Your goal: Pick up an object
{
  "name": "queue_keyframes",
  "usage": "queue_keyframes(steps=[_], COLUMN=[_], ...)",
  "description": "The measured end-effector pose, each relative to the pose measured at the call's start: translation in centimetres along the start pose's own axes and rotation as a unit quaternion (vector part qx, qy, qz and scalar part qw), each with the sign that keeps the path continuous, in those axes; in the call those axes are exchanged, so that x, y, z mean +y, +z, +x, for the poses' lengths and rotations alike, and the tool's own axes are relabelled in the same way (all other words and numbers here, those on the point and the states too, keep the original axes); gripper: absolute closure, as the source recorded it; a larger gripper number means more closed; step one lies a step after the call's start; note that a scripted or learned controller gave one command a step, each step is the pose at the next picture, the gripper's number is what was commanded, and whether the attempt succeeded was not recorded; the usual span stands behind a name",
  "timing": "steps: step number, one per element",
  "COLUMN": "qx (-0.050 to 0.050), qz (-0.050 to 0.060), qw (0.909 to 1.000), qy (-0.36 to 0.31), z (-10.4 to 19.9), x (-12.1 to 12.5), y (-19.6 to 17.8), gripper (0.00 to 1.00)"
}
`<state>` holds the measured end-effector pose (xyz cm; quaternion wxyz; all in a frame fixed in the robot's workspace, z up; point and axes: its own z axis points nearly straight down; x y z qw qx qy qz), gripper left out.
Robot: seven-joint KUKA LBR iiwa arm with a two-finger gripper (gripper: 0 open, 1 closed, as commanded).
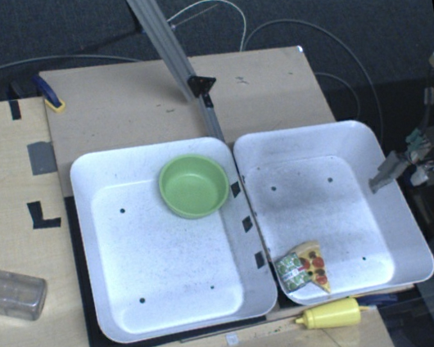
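Observation:
A green bowl [194, 185] stands upright in the left bin [115, 253], near its far right corner. In the right bin [375, 219], a flat pizza-slice toy [302, 268] with green and red toppings lies at the near left corner. My gripper [405, 162] hangs over the right bin's right rim, far from both objects. It is small and partly cut off by the view's edge. Nothing is seen held in it.
A yellow squeeze bottle [333, 314] lies on the bench just in front of the right bin. A clear plastic container [5, 290] lies at the far left. A grey pole [169, 44] slants down to the gap between the bins. Cables loop behind them.

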<state>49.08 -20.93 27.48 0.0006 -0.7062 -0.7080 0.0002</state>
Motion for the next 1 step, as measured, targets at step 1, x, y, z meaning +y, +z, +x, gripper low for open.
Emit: queue_keyframes(steps=[1], qx=[0.0], qz=[0.0], qw=[1.0], qy=[0.0], z=[-0.01], x=[0.0], y=[0.0], gripper=[0.0])
